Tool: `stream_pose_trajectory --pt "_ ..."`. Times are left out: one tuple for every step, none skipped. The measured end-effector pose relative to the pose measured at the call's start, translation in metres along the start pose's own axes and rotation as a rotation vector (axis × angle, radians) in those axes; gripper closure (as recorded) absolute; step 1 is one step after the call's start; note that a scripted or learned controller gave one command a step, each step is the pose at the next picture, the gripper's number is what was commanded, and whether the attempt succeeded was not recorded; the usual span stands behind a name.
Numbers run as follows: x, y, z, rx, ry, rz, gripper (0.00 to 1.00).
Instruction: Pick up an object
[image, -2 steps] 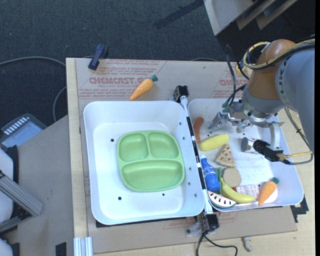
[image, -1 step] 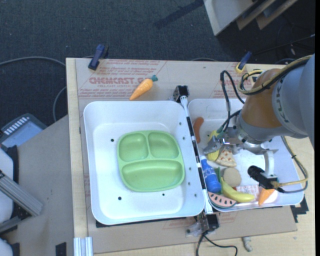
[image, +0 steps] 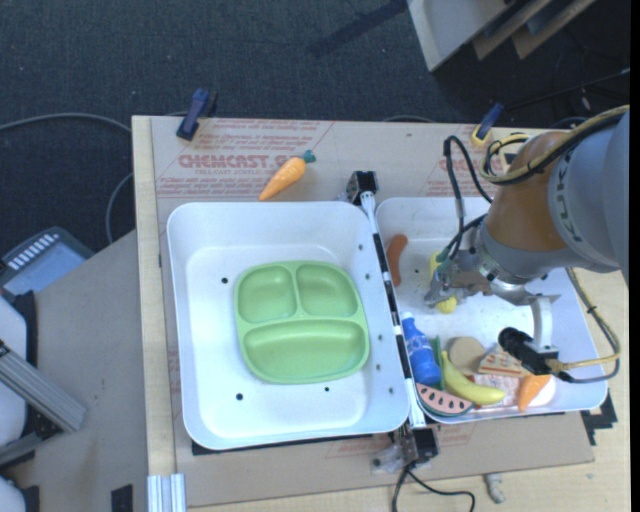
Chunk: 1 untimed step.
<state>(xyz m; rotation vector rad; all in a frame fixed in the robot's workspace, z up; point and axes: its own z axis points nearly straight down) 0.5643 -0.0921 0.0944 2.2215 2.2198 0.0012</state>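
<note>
My gripper (image: 443, 290) is low in the right bin (image: 420, 215), near the bin's middle, at the end of the grey and orange arm. A small yellow object (image: 448, 302) lies right under or against it; whether it is gripped is unclear. A red-orange sausage (image: 397, 256) lies to the gripper's left by the bin's wall. Along the near edge lie a blue bottle (image: 421, 352), a banana (image: 472, 386), a watermelon slice (image: 444, 402), a tan round piece (image: 465, 351), a pizza slice (image: 500, 364) and an orange piece (image: 535, 390).
The left bin (image: 200, 300) holds a green divided plate (image: 300, 322). An orange toy carrot (image: 283, 177) lies on the bench behind the left bin. Blue clamps (image: 195, 113) sit at the bench's far edge.
</note>
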Motion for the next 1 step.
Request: stream_pose_trajectory --pt "0.1018 0.0458 -0.0908 0.0 0.002 -0.003 1.0"
